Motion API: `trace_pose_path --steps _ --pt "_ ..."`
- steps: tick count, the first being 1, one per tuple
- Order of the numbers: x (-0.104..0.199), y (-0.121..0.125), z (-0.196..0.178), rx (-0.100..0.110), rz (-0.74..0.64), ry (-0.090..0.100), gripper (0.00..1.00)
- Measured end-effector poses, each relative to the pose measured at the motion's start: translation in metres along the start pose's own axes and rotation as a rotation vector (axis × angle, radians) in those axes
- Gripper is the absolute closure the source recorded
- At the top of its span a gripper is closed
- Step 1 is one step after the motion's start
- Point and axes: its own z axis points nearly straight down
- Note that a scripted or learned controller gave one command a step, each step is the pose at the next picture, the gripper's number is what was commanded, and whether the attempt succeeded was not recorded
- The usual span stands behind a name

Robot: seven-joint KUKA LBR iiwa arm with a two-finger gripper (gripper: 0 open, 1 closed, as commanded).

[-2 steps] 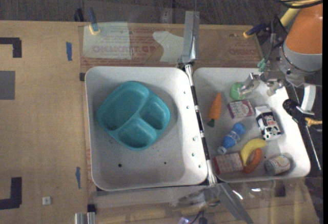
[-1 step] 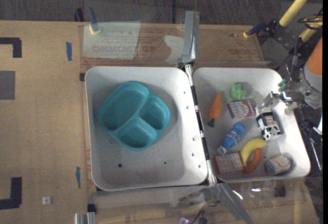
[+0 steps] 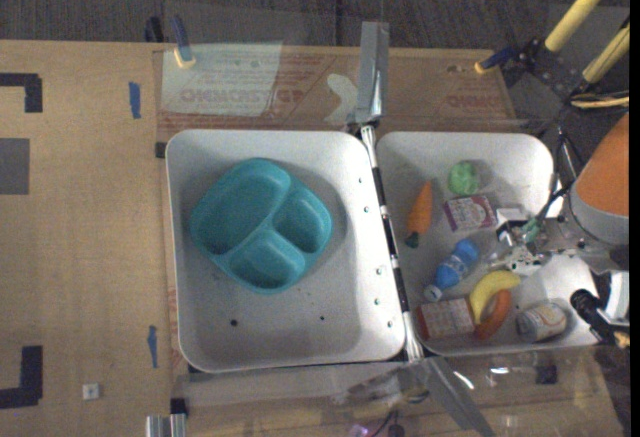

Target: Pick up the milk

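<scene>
Camera view, from above and at a slant. Shows a desk [image 3: 80,225] with two shallow white bins side by side. Left bin [image 3: 200,325]: holds one teal divided plate [image 3: 260,223], lying flat, towards the far left of the bin. Right bin [image 3: 400,150]: crowded. Near the far wall, a green rounded item [image 3: 465,176]; just beside it, towards the camera, a small carton with a pinkish face [image 3: 469,213], most likely the milk, lying in the middle of the bin's far half. To the carton's left, an orange carrot [image 3: 420,209]. Nearer the camera, a blue bottle [image 3: 455,266], a yellow banana [image 3: 492,287] touching a red item [image 3: 494,317], a flat box [image 3: 446,319] and a pale can on its side [image 3: 542,322].

Reaches in from the right: the arm, orange band [image 3: 612,175] over the bin's right rim. Pincer [image 3: 524,240] low over the bin's right half, between the carton and the banana, just right of the carton and apart from it. Cannot tell whether released or clenched: too small and cluttered there. Nothing visibly held.

Step in hand, as judged: approach, with the grasp not yet made. Next move calls for a short shift left and away from the camera to centre over the carton, opening aligned across its narrow sides, then a straight descent. Risk: nudging the green item or the bottle, both close by.
</scene>
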Motion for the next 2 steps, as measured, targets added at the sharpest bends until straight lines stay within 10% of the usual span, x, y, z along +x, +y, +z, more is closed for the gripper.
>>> trace_pose_path --steps 1,2 --pt "-0.005 -0.002 -0.008 0.002 0.008 -0.005 1.0" --pt "0.097 0.034 -0.12 0.012 -0.04 -0.002 1.0"
